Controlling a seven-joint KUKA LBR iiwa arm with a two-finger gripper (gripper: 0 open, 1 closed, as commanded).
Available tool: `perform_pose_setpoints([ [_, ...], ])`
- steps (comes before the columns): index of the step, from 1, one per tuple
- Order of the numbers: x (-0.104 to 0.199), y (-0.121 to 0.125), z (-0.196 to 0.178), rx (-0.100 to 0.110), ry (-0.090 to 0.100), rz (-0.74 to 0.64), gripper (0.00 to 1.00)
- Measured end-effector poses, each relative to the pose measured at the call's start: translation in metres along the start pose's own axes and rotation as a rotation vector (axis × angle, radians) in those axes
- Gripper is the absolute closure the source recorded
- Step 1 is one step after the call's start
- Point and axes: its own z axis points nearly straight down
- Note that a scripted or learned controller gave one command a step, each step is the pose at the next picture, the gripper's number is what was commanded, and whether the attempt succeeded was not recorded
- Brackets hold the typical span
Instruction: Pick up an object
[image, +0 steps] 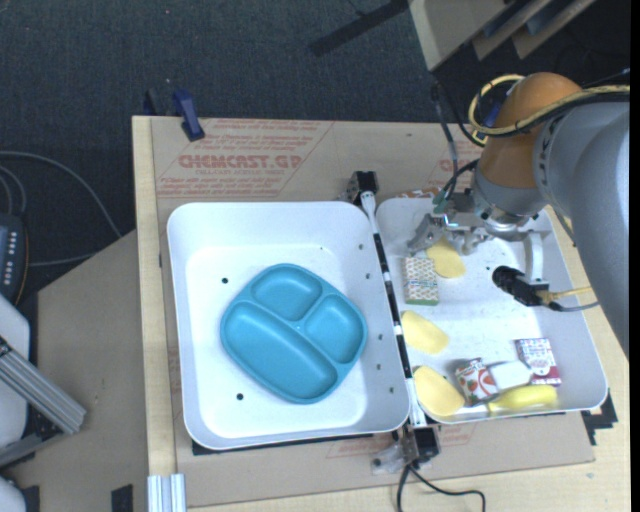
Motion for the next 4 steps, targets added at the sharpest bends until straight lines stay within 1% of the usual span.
perform_pose_setpoints([
  [1,0.0,0.001,-0.011,-0.003,0.0,-0.001,1.0],
  [2,0.0,0.001,-0.011,-0.002,0.0,-0.001,0.0],
  [3,0.003,0.0,0.0,-0.001,-0.001,0.001,0.0],
  [4,0.003,0.0,-0.011,-0.003,-0.001,0.001,1.0],
])
